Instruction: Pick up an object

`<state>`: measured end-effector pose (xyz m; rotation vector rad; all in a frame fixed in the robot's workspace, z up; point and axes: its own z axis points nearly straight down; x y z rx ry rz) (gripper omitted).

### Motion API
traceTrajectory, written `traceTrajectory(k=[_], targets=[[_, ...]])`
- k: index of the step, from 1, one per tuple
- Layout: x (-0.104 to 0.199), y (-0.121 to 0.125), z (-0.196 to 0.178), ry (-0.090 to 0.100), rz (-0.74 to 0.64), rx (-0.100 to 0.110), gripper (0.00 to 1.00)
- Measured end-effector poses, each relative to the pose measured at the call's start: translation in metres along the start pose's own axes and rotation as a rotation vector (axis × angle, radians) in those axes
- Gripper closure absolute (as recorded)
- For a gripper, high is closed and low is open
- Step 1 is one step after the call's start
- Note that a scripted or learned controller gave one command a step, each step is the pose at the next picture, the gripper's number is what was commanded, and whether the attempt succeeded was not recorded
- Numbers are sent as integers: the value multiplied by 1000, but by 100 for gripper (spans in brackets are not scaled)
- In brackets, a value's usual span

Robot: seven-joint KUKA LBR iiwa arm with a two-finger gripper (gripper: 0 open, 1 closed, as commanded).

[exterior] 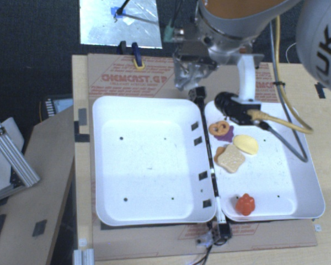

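Observation:
The right bin (298,186) holds several small toys. A brown pretzel (219,128) lies near its far left corner, partly over a purple piece (226,137). Beside them are a pale yellow oval piece (246,144) and a tan slice of bread (230,159). A red piece (245,204) sits alone near the front edge. My gripper (197,90) hangs over the far end of the divider between the bins, up and to the left of the pretzel. Nothing shows in its grasp.
The left bin (146,159) lies beside the right one, with black clips along the shared divider (208,159). A black fitting with a yellow cable (276,123) reaches over the right bin's far side. The arm's bulk fills the top right.

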<state>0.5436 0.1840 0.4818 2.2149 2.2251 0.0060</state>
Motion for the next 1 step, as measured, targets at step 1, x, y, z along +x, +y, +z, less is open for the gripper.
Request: traceTrajectory(k=[1], targets=[[53, -25, 16, 0, -4, 4, 100]])
